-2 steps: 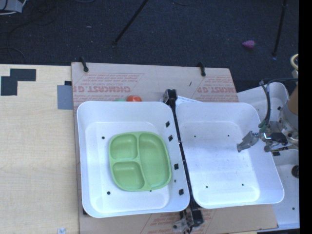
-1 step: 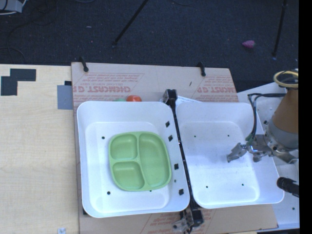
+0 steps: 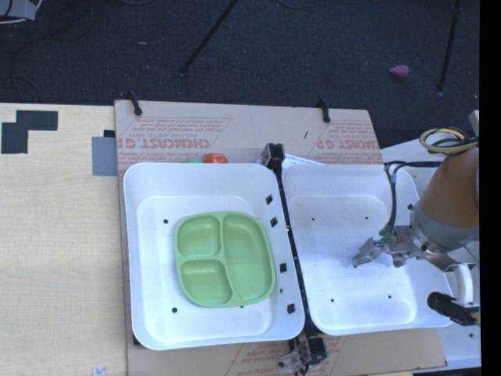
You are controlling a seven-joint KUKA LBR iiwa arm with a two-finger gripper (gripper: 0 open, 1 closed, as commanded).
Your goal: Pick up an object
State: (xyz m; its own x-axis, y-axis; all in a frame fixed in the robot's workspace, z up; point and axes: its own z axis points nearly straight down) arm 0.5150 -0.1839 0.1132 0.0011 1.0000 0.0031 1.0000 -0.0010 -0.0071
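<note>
A light green divided plate [image 3: 225,258] with three compartments lies flat in the middle of the left bin [image 3: 149,210]. My gripper [image 3: 378,260] hangs over the right part of the right bin [image 3: 344,312], well to the right of the plate. Its two fingers are spread open with nothing between them; only the bin's white floor shows beneath. The grey arm with its orange band [image 3: 454,186] comes in from the right edge.
A black divider [image 3: 286,241] runs between the two bins. A small orange-red object [image 3: 214,159] and a bit of green [image 3: 192,160] sit just behind the left bin's far rim on the cardboard sheet [image 3: 235,131]. A wooden bench [image 3: 55,241] lies to the left.
</note>
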